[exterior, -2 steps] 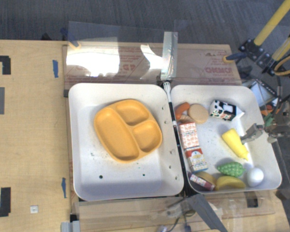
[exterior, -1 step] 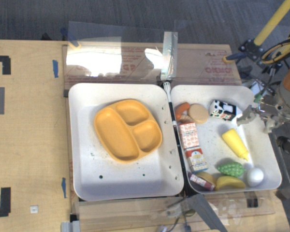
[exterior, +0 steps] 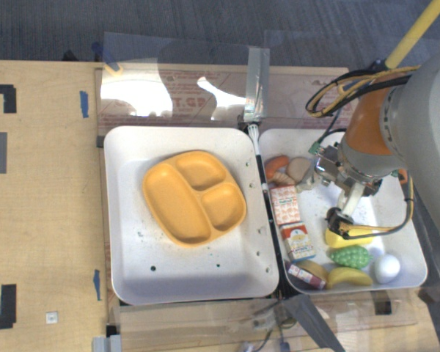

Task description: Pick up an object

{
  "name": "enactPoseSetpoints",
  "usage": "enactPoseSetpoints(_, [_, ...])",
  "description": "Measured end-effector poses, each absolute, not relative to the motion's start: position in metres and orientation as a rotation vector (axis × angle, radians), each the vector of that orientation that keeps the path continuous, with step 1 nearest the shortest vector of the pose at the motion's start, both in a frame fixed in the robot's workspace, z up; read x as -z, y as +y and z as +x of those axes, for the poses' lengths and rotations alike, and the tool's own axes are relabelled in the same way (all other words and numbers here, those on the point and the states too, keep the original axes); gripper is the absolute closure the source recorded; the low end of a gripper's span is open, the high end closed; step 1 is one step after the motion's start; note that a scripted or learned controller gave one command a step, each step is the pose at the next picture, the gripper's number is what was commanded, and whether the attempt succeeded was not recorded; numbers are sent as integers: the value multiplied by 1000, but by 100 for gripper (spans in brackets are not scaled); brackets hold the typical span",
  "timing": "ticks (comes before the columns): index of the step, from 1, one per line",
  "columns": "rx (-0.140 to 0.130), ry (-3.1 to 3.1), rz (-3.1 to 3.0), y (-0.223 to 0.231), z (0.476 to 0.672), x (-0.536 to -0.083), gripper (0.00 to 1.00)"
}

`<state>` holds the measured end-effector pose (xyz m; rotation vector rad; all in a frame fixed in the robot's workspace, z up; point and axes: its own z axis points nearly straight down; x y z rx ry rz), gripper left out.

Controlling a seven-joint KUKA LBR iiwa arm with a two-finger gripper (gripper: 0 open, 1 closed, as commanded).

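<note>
Gripper (exterior: 326, 169) low over right bin (exterior: 418, 259), just beside beige lump (exterior: 301, 169); open or closed: cannot tell; yellow divided plate (exterior: 195, 196) lying in left bin (exterior: 128, 248).

Dark grey-blue carpeted floor (exterior: 205, 6) runs along the top. Pale plywood bench top (exterior: 44, 196) carries black tape corner marks (exterior: 9, 100) and short blue tape strips (exterior: 83, 103). Glare falls on a clear plastic sheet (exterior: 169, 94) at the bench's rear.
</note>
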<state>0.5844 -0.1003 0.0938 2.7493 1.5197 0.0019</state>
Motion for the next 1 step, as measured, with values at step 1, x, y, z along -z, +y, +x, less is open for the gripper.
enactPoseSetpoints(1, [-7,1808,2566,-89,621,-187,0])
